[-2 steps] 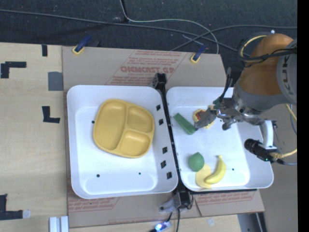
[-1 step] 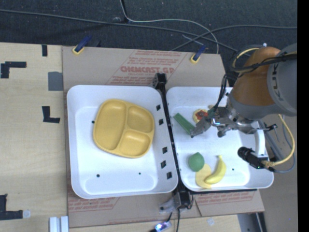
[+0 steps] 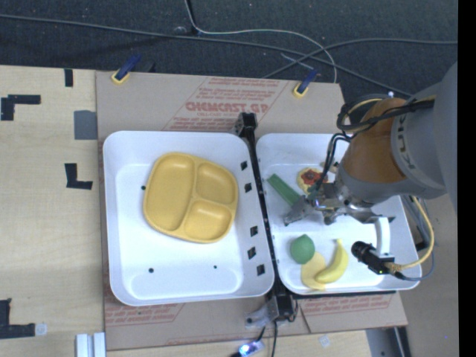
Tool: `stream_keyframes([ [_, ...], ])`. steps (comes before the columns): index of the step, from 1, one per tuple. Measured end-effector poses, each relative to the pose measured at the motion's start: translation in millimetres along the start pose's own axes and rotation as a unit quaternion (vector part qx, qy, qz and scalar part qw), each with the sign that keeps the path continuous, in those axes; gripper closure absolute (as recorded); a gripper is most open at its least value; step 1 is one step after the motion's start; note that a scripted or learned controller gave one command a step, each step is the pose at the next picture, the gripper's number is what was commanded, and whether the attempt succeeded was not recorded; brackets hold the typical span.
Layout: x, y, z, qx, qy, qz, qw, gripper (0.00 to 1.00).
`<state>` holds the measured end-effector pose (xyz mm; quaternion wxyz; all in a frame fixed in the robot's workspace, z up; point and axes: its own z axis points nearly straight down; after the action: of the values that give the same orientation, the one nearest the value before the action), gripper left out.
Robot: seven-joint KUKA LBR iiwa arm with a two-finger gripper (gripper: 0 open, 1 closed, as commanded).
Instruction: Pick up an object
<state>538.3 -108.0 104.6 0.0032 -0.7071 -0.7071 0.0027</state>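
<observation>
- While the arm (image 3: 387, 151) hung over the right bin (image 3: 286, 143), the green block (image 3: 282, 190) lay nearest its gripper (image 3: 303, 208), slanted near the bin's left wall, toward the far-left corner.
- Judged by its look, the block was light, stiff and flat-sided; a hold across its narrow width, near the middle, seemed the surest, though smooth faces might slip.
- Whether the claw was apart or together I could not tell; it sat low, just beside the block's near end, and nothing showed between it.
- Near the bin's middle lay a green ball (image 3: 302, 248), probably light and apt to roll away under a poor pinch.
- Touching or almost touching it, a banana (image 3: 328, 268) curved along the near edge; likely a toy, easy to take across its middle.
- A small red-and-yellow thing (image 3: 311, 177) lay toward the far edge, partly hidden by the wrist; its kind was unclear.
- The left wall stood close to the block and might crowd an approach from that side.
- In the left bin (image 3: 123, 222), a yellow divided plate (image 3: 190, 197) lay well apart, out of the way.
</observation>
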Motion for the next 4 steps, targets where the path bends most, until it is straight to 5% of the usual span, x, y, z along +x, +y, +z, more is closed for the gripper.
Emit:
stream_keyframes([
  [1, 0.3, 0.1, 20.5, -0.003, -0.001, -0.001, 1.0, 0.0],
  [2, -0.2, 0.9, 8.8, -0.005, -0.002, -0.001, 1.0, 1.0],
  [4, -14.8, 13.7, -96.2, -0.006, -0.001, -0.001, 1.0, 1.0],
])
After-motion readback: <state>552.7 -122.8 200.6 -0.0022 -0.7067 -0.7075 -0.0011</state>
